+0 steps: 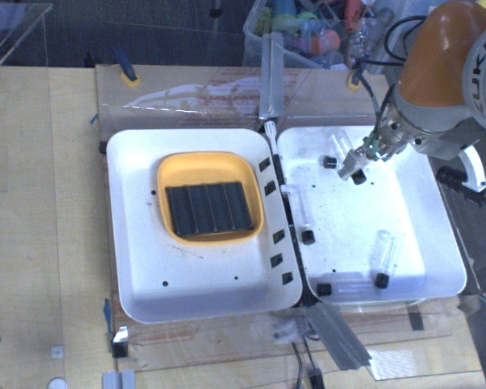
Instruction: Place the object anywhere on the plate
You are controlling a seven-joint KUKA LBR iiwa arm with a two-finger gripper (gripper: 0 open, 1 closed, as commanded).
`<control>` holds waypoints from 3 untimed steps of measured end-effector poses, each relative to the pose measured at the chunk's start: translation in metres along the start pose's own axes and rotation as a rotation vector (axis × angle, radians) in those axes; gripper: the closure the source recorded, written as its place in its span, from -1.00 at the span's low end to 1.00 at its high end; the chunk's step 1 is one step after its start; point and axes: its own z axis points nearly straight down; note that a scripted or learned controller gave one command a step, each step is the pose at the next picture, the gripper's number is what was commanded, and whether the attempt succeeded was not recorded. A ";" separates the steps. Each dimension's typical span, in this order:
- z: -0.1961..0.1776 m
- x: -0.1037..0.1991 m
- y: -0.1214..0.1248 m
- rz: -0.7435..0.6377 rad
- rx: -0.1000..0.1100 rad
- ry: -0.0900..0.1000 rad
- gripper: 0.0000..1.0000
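Note:
A yellow plate (168, 171) sits in the left bin (134, 241). A dark grey ridged slab (209, 208) lies flat on it and covers most of its middle. My gripper (353, 168) hangs over the upper part of the right bin (425, 217), far to the right of the plate. It is close to a clear tube (340, 146) with a black cap. I cannot make out whether anything is in the gripper.
More clear, black-capped tubes lie in the right bin: one by the divider (298, 207), one at the lower right (385, 252) and one along the front wall (350, 284). A crate of coloured toys (324, 14) stands behind the bins.

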 end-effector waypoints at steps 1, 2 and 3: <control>-0.010 0.006 0.014 -0.277 -0.005 -0.005 1.00; 0.019 0.032 0.018 -0.522 -0.002 -0.001 1.00; 0.019 0.032 0.018 -0.522 -0.002 -0.001 -1.00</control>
